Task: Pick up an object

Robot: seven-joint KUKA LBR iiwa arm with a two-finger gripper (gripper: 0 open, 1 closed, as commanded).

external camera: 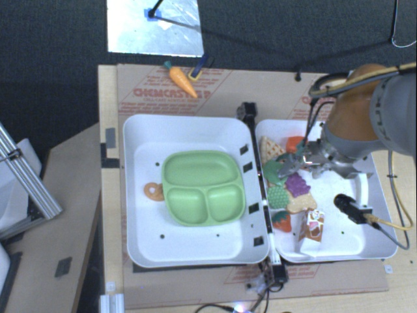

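You had two bins side by side on the bench (215, 83). In the left bin (140, 240) a divided plate (202, 186) sat at the centre, with a pretzel (154, 192) just beside its left edge. In the right bin (345, 240) the toy foods crowded the left wall: a waffle piece (271, 150) near the back corner, grapes (297, 185) at mid-wall, a small carton (313, 227) toward the front edge. Behind the left bin, a toy carrot (183, 81) lay on the bench near its back edge.
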